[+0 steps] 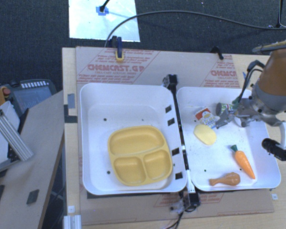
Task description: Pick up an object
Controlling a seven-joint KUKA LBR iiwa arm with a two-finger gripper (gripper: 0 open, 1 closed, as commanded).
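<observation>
A: Where is the arm (276, 87) in relation to the right bin (269, 175)?

B: It comes in over that bin's far right corner, grey body with the orange band above the wrist. Its jaws (225, 116) reach toward the bin's far left part, low over the floor.

A: Are the jaws gripping anything?

B: I cannot tell. The metal parts at the tip blur together with a small greenish-grey item (225, 109) right at them, and whether that item sits between the jaws or just beside them is not clear.

A: What else lies in the right bin?

B: A small red-and-white packet (205, 115) lies just left of the tip, near the bin's left wall. Touching or nearly touching it on the near side is a pale yellow rounded piece (205, 134). Toward the bin's near right is a toy carrot (243, 162), orange with a green top, lying at a slant. Close to the bin's near wall is a brown toy drumstick (226, 179), lying sideways, apart from the carrot.

A: And the left bin (93, 128)?

B: It sits just beside the right bin, their walls meeting at a row of black clips. A yellow divided plate (139, 154) with three compartments lies in its near half.

A: What carries the bins?

B: A desk (69, 80) covered with a printed brownish sheet (148, 63), seen beyond the right bin's far wall.
</observation>
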